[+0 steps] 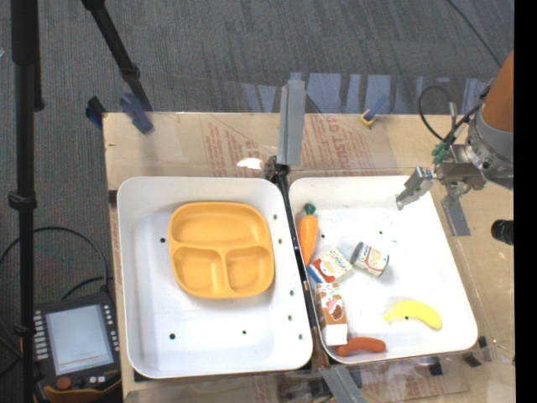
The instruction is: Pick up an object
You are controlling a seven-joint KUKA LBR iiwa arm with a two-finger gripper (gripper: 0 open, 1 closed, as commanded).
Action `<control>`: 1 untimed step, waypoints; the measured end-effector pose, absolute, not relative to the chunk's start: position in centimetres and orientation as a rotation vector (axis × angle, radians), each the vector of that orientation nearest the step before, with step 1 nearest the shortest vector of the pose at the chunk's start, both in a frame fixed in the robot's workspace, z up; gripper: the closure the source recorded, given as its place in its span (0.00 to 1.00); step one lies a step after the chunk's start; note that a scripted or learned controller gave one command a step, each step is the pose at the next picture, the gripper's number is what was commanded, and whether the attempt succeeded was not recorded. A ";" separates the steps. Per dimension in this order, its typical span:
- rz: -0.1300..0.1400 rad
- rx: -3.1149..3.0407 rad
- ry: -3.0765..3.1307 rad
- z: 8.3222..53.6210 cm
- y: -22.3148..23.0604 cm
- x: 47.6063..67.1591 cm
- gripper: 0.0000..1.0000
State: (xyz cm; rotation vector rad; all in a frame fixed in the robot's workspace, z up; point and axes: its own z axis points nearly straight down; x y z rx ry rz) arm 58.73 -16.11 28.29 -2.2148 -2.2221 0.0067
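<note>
The gripper (434,191) hung over the upper right corner of the right bin (445,250), its two grey fingers (413,188) spread apart with nothing between them, one finger reaching in over the bin's rim and the other slanting down outside its right wall. Every object lay well apart from it. Taking the small can (370,259) near the bin's middle as the reference, a small red-and-white carton (331,265) lay just to its left, tilted. Further left of the can, a toy carrot (308,233) stood lengthwise against the bin's left wall, green top pointing away from the camera. Below and left of the can, a brown-and-white box (331,312) lay along that same wall, and a toy sausage (361,347) rested beside the box's lower end, close to the bin's near rim. Below and right of the can, a toy banana (413,315) lay alone on the bin floor. Far left of the can, in the left bin (143,309), sat an orange divided plate (222,249), its three compartments facing up.
</note>
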 end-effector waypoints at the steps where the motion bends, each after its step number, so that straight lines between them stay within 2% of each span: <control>1: 0.006 -2.158 -2.271 14.5 -15.4 57.6 0.00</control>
